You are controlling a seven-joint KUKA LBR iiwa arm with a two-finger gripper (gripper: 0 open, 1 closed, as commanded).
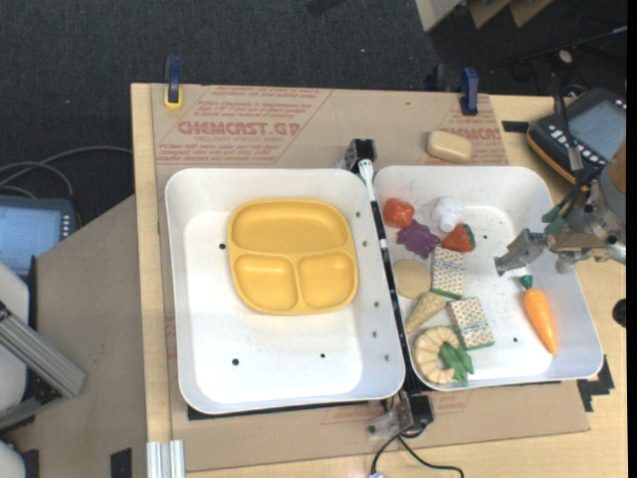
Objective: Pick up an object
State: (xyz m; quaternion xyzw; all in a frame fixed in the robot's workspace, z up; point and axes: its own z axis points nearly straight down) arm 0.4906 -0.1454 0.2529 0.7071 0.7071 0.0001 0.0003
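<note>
1. Camera view: two white bins sit side by side on a brown board; the left bin (199, 357) holds a yellow divided plate (293, 255), and the right bin (577, 361) holds a scatter of toy food.
2. The gripper (520, 255) reaches in from the right edge over the right bin's right side, about halfway down it. One grey finger (516, 252) points down and to the left; whether the tool is open or closed I cannot tell, and nothing is visibly held.
3. The carrot (540, 319) lies just below and slightly right of the fingertip, near the bin's right wall, its green top toward the gripper and its tip pointing to the lower right. It rests on the bin floor, apart from the tool.
4. The strawberry (459, 238) lies to the left of the gripper, near a white lump (449, 210).
5. Further left are a red tomato (399, 212) and a purple grape bunch (418, 239), close to the wall between the bins.
6. Two patterned packets (447, 271) (471, 323), a cone-shaped piece (426, 309) and a round cracker with green on it (442, 355) fill the bin's lower left.
7. A tan block (449, 146) rests on the board above the right bin.
</note>
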